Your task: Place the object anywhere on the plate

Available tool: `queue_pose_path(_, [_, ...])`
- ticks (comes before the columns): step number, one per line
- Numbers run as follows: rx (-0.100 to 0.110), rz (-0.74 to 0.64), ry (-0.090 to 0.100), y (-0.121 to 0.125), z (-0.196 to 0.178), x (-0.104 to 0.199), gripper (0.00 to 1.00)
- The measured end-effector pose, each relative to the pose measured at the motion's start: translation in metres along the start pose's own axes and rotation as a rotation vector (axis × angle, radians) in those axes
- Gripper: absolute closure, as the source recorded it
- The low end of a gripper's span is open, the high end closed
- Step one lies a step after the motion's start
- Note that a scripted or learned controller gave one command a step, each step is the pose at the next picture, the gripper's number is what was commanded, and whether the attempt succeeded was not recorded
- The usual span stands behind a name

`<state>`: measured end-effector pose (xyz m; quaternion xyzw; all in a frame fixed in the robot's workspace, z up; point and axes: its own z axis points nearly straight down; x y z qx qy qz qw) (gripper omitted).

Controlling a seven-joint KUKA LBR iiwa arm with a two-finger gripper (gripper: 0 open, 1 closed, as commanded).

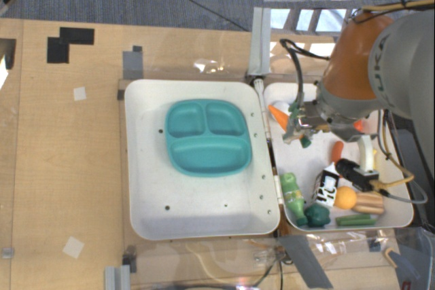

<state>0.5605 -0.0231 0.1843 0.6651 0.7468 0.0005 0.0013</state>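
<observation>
The camera view shows the pincer point(300, 131) hanging over the far left part of the right bin point(408, 214), low above the clutter, and whether it is wide, narrow or closed on anything cannot be told, since the wrist and the grey arm point(380, 71) with its orange band cover most of it from above. Just left of it lies an orange carrot-like piece point(278, 115), close against the bin's left wall, and a small dark green bit shows right beneath the tool; which of these is the object meant for the plate is a matter of judgement, though the pincer's position suggests one of them. Nearer in the same bin sit a light green piece point(292, 190), a dark green lump point(316, 215), an orange ball point(346, 197) and a tan block point(370, 202), crowded toward the near wall. The teal plate point(207, 137), with three compartments, rests in the middle of the left bin point(146, 214), well apart from the pincer, probably set there so that any carry across the dividing wall ends on open ground.
</observation>
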Motion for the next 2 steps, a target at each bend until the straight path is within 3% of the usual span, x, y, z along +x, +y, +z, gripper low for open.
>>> queue_pose_path(1, [0.000, 0.259, 0.002, -0.0071, -0.0013, 0.0560, 1.00])
queue_pose_path(2, [0.000, 0.261, 0.001, -0.0071, -0.0016, 0.0550, 0.00])
